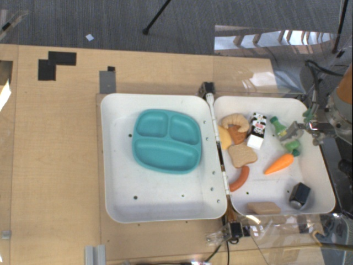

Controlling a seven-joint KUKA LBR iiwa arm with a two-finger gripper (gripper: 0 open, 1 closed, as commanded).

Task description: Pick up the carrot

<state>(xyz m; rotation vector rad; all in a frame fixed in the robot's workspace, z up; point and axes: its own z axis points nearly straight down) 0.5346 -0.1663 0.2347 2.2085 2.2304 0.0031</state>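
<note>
In the right bin (317, 164), the carrot (279, 163) lies flat on the white floor, orange body pointing toward the lower left, its green top (293, 148) toward the upper right. The gripper (309, 127) sits at the bin's right rim, near the green top and apart from the carrot; whether it is open or closed cannot be told. Treat the carrot as a light, rigid toy with a smooth, tapered surface that may slip. Grasp across the thicker half, just below the green top, not the narrow tip. Note the sausage (239, 178) and bread slice (242, 155) nearby to the left, and the black cylinder (299, 195) below.
</note>
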